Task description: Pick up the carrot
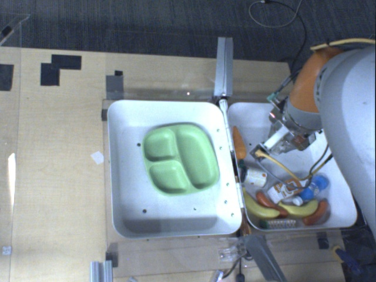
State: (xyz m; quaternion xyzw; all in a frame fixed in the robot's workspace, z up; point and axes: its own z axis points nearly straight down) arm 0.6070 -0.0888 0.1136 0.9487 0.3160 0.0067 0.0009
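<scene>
The carrot point(238, 144) is a slim orange stick lying lengthwise against the left wall of the right bin point(249, 113), in its upper left part. My gripper point(281, 184) hangs over the middle of that bin, to the right of and below the carrot and apart from it. Nothing shows held in it. The grey arm with its orange band point(305, 90) reaches in from the right over the bin's far right corner.
The front of the right bin holds two yellow bananas point(262, 208), reddish sausages point(318, 211), a blue-and-white bottle point(315, 185) and a small white piece point(255, 177). A green divided plate point(179, 158) lies in the left bin point(126, 175).
</scene>
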